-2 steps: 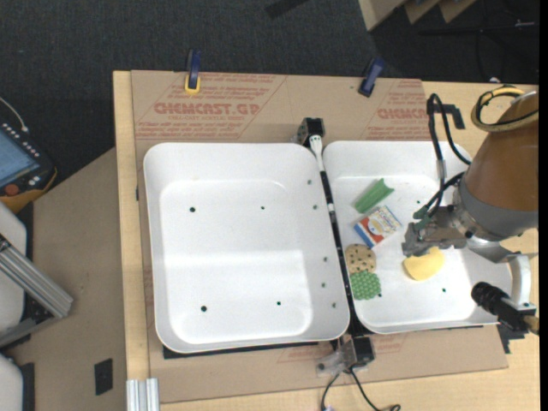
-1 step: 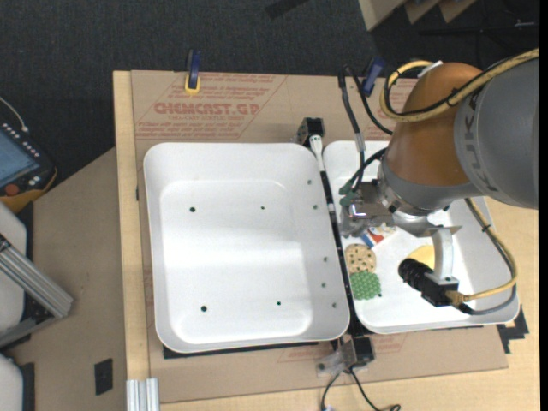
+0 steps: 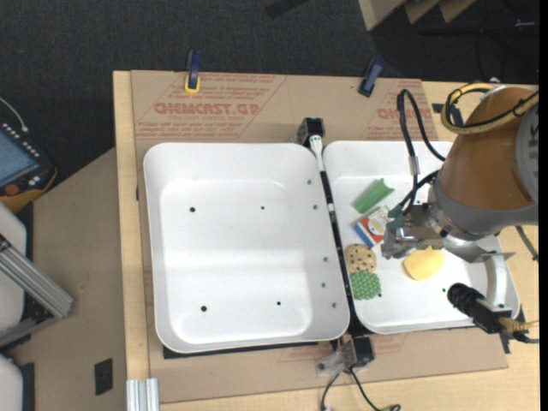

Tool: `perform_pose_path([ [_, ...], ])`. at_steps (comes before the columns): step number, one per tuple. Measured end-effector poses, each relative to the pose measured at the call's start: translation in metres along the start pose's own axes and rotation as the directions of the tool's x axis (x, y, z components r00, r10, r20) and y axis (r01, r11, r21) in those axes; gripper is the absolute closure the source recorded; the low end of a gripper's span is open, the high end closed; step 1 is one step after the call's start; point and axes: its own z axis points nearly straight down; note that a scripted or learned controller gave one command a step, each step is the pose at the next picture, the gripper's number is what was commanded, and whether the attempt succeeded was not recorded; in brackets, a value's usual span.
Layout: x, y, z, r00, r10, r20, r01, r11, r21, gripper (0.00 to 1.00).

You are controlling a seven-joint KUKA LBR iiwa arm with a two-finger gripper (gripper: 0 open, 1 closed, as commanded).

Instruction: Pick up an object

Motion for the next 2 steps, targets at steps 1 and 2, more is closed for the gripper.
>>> perform_pose_path([
  [1, 0.003, 0.002, -0.01, 1.0, -0.005, 0.0, 0.005, 1.0, -0.004, 1.0],
  [2, 0.056, 0.002, -0.098, 1.0, -0.013, -0.001, 0.013, 1.0, -0.014, 1.0],
])
